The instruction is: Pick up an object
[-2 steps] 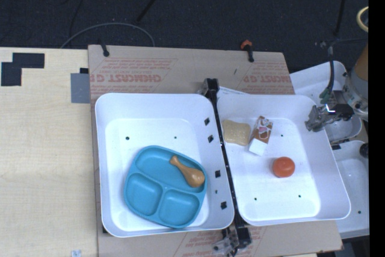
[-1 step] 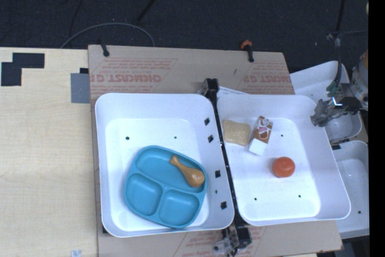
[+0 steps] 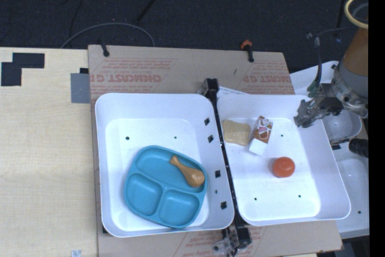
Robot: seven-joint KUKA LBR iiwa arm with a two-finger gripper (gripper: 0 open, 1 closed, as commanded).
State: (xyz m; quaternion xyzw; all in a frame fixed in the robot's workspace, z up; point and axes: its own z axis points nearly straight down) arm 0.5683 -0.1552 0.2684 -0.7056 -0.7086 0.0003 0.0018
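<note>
Here the pincer (image 3: 305, 112) hovers at the right bin's (image 3: 328, 201) upper right rim; whether it is spread, I cannot tell. The tomato (image 3: 284, 167) sits mid-right in the frame, apart from its neighbours: best descend squarely over it.

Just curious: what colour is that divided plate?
Blue; the divided plate shows in the camera view.
</note>
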